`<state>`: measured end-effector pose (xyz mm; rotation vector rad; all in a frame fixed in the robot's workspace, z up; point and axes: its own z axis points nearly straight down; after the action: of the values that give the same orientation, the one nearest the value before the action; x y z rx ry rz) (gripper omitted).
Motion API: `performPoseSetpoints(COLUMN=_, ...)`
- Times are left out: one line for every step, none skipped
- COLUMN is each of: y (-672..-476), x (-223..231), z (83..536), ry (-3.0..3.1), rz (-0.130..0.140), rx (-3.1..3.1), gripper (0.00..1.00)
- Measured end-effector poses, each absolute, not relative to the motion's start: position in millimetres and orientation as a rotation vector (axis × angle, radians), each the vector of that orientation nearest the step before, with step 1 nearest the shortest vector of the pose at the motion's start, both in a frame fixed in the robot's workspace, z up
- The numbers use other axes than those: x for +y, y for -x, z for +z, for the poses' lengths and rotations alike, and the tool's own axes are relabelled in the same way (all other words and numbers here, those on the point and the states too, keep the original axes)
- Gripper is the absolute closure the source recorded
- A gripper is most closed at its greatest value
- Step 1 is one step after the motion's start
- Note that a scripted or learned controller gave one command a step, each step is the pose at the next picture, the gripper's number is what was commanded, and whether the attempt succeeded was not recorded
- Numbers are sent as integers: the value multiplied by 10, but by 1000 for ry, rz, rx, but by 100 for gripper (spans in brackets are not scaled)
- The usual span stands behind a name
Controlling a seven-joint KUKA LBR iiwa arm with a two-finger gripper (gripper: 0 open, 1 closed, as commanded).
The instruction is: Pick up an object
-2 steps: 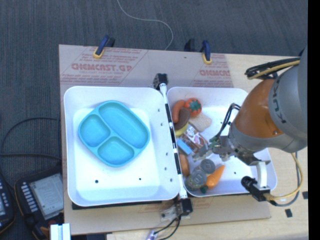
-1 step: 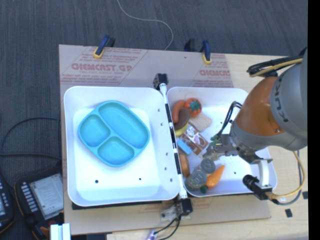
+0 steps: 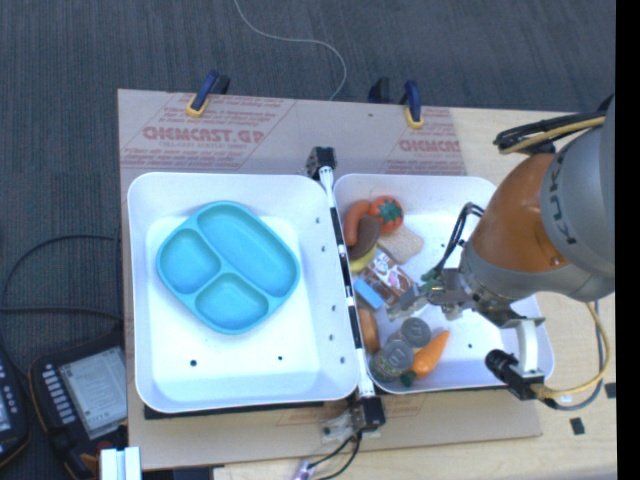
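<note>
1. The carrot (image 3: pixel 431 352), a smooth orange taper, lies just below the claw (image 3: pixel 437 290) in the right bin (image 3: pixel 478 190).
2. Whether the claw is released or clenched cannot be told; nothing shows in its grasp.
3. Judged best: descend straight, straddling the carrot's narrow width.
4. Left of the claw, a glossy crinkled packet (image 3: pixel 388 280) and grey round discs (image 3: pixel 404 341) crowd close.
5. Far left sits a moulded blue 3-compartment tray (image 3: pixel 228 265).

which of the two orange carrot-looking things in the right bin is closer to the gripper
The carrot at the bin's near edge, lying just below the gripper. The other orange piece lies further left, against the divider between the bins.
</note>
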<state>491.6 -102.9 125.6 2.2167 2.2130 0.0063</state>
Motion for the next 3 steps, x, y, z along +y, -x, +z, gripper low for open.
performPoseSetpoints(y=-4849, x=-984, z=872, ry=-2220, rz=2, rx=2218, gripper=0)
performPoseSetpoints(y=-4864, x=-987, z=979, ry=-2218, rz=5, rx=2215, gripper=100)
performPoseSetpoints(y=-4863, x=-986, z=978, ry=-2218, rz=5, rx=2215, gripper=0)
